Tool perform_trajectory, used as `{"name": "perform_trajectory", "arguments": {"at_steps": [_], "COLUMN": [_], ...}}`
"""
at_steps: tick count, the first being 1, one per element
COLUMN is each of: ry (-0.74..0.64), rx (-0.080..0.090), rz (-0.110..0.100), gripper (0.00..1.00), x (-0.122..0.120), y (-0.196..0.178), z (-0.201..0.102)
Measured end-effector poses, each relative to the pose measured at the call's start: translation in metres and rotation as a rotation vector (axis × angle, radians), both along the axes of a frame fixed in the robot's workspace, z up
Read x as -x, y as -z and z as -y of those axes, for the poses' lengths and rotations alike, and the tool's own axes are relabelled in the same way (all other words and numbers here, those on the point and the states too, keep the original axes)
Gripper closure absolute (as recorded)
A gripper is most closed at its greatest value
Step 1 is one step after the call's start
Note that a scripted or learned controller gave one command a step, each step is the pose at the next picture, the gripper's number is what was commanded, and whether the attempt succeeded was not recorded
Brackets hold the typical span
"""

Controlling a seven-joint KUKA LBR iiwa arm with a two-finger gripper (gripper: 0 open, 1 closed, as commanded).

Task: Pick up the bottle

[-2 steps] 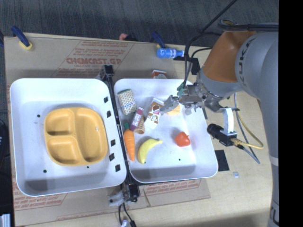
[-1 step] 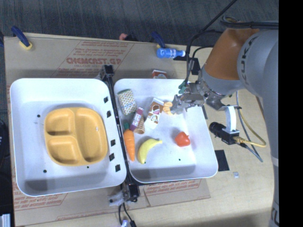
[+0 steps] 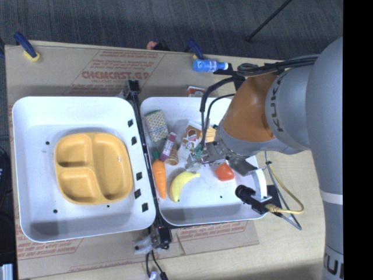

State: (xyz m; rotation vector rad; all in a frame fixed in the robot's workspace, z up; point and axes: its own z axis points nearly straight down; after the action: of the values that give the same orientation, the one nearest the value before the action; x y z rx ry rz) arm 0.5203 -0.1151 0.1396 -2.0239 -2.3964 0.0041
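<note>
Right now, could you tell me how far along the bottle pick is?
Done: the arm has reached over the right bin, with its tool low among the items. In hand: nothing that I can confirm; the bottle lies in the bin beside the carrot, left of the tool, and the view does not show it gripped. Left: closing on the bottle and lifting it clear.

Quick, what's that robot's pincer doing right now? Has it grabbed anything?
Pincer: low in the right bin, among the items beside the small bottle and banana; whether it is open, closed or holding something cannot be told.
</note>
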Motion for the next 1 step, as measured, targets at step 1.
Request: {"name": "perform_trajectory", "arguments": {"at_steps": [1], "ry": [-0.198], "rx": [-0.001], "rz": [0.0], "gripper": [1.0], "x": [0.0444], "y": [-0.0519], "z": [-0.0622]}}
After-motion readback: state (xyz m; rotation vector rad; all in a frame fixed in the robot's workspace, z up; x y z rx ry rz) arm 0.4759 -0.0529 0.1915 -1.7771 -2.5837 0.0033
